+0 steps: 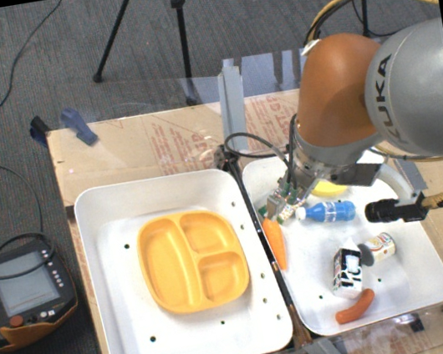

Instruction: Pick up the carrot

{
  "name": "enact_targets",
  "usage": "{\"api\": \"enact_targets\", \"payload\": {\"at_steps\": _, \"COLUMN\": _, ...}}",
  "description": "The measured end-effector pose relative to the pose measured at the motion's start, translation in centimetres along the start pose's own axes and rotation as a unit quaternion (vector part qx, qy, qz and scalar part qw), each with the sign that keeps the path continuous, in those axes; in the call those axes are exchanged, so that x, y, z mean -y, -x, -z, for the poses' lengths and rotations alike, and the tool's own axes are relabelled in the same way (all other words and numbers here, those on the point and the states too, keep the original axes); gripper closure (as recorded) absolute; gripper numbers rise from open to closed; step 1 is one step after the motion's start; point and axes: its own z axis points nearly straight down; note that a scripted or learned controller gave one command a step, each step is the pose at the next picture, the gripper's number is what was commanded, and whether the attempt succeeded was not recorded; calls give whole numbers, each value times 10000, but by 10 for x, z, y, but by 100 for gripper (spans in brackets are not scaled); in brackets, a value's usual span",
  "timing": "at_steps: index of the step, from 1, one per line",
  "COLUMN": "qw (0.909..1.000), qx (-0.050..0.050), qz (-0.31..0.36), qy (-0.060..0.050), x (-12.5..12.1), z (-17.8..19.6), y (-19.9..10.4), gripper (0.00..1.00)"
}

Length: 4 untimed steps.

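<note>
Big orange-grey arm (360, 96) hangs over the right bin (428, 263), gripper (281, 204) just above the carrot (276, 243); can't tell its grip state.

We see two bins (96, 236) of smooth, matt white plastic on a bench (155, 137) that looks like raw brown cardboard. The divided tray (192, 260) is glossy yellow plastic. The carrot (276, 243) looks matt orange, and the arm's orange band (337, 88) has a soft sheen.
</note>
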Motion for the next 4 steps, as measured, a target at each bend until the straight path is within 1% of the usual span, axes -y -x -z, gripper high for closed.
{"api": "enact_targets", "payload": {"at_steps": 1, "qw": 9976, "qx": 2, "qz": 686, "qy": 5, "x": 54, "z": -7, "y": 29, "gripper": 100}}
{"api": "enact_targets", "payload": {"at_steps": 2, "qw": 9986, "qx": 20, "qz": 532, "qy": 17, "x": 76, "z": 136, "y": 99, "gripper": 100}}
{"api": "enact_targets", "payload": {"at_steps": 3, "qw": 10000, "qx": -5, "qz": -63, "qy": -4, "x": 64, "z": 8, "y": 29, "gripper": 100}}
{"api": "enact_targets", "payload": {"at_steps": 4, "qw": 9873, "qx": -2, "qz": 1591, "qy": 4, "x": 99, "z": -17, "y": 9, "gripper": 100}}
